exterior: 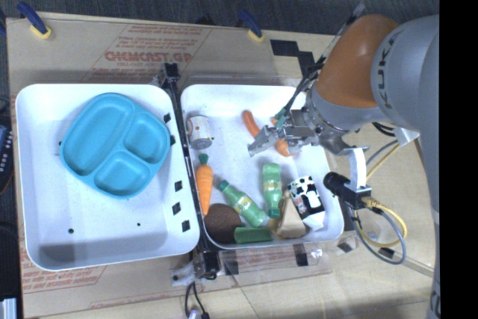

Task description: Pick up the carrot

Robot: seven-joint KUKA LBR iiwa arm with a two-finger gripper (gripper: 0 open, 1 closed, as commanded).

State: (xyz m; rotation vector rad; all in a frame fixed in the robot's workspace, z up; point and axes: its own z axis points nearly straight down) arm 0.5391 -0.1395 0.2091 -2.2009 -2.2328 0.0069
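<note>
Nearest us, at the right bin's (224, 95) front wall, we saw a brown ball (219, 219), two green bottles (243, 204) and a black-and-white carton (306, 198) crowded together. Just behind the ball, the carrot (204, 189) lay along the bin's left wall, its green top pointing away from us. Farther back stood a small can (199, 131). The gripper (273, 140) hung over the bin's middle, well apart from the carrot, above a slim orange thing (251, 122); we could not tell whether it was spread or closed. In the left bin (45, 183), a blue divided plate (116, 143) rested toward the back.
</note>
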